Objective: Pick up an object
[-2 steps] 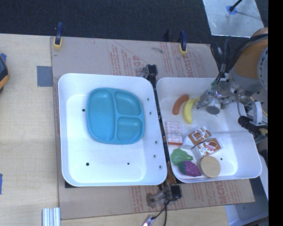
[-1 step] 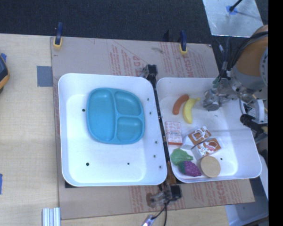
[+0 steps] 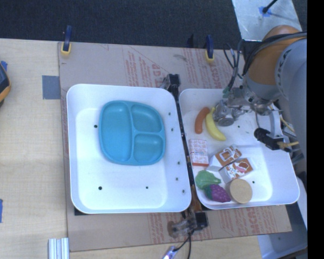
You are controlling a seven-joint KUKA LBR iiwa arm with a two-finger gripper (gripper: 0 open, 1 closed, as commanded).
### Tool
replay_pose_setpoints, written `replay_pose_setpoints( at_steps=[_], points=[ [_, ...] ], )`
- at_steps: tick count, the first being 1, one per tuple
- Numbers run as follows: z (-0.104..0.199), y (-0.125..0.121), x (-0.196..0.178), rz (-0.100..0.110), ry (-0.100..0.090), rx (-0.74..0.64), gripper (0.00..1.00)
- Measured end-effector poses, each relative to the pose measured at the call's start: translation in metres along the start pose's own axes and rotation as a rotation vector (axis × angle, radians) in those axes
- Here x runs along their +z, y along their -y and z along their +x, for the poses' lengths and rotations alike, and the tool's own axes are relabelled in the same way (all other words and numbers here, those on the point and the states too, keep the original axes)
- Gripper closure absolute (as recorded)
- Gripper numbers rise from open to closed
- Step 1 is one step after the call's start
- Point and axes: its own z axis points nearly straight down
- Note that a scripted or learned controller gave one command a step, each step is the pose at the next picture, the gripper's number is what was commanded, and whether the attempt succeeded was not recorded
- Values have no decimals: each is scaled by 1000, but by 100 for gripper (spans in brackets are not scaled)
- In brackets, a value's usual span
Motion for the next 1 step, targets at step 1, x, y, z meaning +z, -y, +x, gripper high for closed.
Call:
replay_pose_setpoints(
  at_steps=[1],
  points=[
    [90, 39, -99, -12, -1, -2, 100]
  ],
)
